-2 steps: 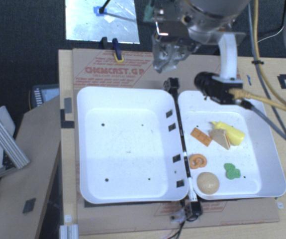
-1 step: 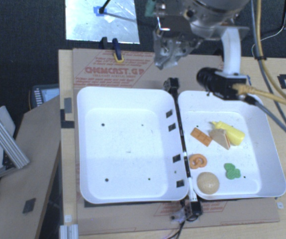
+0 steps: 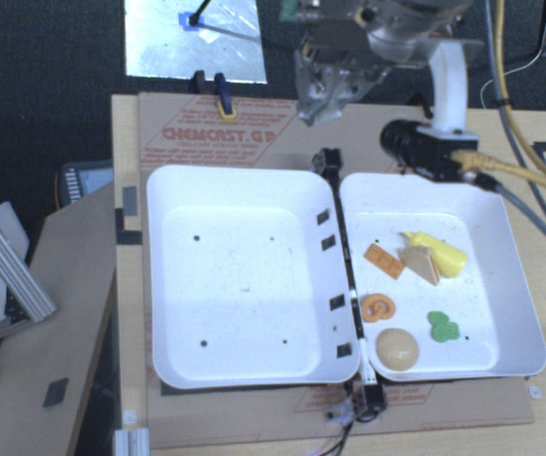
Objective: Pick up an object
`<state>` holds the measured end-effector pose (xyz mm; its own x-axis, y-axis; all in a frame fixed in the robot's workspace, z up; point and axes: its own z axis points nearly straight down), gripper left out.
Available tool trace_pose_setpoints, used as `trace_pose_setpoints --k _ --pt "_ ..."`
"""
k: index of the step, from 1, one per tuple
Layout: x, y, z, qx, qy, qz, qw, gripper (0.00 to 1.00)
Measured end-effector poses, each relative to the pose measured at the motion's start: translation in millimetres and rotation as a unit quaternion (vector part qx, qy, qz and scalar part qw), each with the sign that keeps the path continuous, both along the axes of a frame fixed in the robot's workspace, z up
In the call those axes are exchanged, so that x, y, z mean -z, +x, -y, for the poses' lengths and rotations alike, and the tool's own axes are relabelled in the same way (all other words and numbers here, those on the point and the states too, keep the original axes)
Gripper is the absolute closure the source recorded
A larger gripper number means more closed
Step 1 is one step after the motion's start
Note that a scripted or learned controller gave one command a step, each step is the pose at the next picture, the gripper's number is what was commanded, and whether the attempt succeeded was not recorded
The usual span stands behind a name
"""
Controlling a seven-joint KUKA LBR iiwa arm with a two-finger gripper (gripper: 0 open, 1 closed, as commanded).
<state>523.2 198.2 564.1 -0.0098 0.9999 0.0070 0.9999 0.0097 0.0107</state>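
Note:
The right bin (image 3: 510,283) holds several small items: a yellow piece (image 3: 441,251), a tan wedge (image 3: 422,265) leaning against it, an orange waffle-like block (image 3: 384,260), an orange ring-shaped piece (image 3: 378,307), a round beige ball (image 3: 397,349) and a green piece (image 3: 442,327). My gripper (image 3: 325,98) hangs high above the bench's far edge, behind the divide between the two bins, well away from every item. Nothing shows between its fingers.
The left bin (image 3: 173,283) stands beside the right one, joined by black clips (image 3: 331,245) along the middle. A reflective sheet (image 3: 195,25) lies beyond the bench at the back. Yellow and grey cables (image 3: 524,174) trail over the right bin's far corner.

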Motion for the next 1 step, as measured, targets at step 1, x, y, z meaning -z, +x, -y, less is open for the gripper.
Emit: trace_pose_setpoints --k 1 --pt "-11.1 0.1 -0.3 -0.001 0.0006 0.001 1.0000 1.00"
